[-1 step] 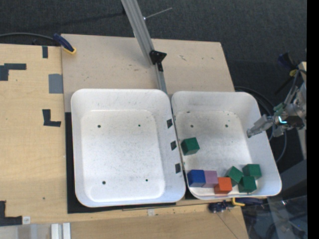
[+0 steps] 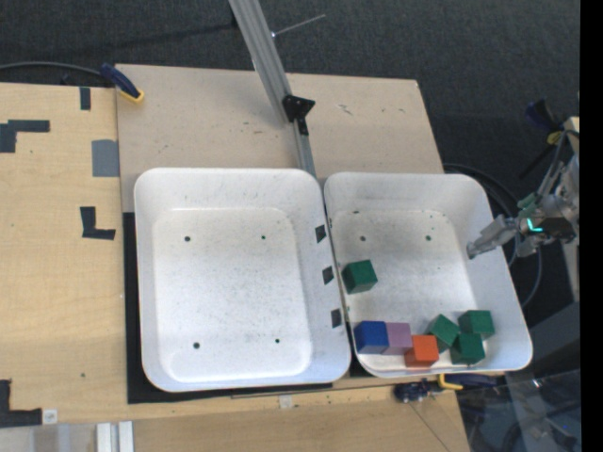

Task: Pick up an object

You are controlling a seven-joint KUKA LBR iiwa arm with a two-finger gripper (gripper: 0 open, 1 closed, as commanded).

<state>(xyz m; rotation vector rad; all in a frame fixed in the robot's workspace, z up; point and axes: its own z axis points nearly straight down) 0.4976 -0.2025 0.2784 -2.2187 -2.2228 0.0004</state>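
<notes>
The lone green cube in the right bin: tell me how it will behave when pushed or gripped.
The lone green cube looks like a rigid, flat-faced block, so it should slide rather than roll. It sits apart from the other blocks on the right bin floor, so a push probably moves it alone. Its squat shape makes tipping unlikely.

no readable text, no labels, no numbers
</notes>
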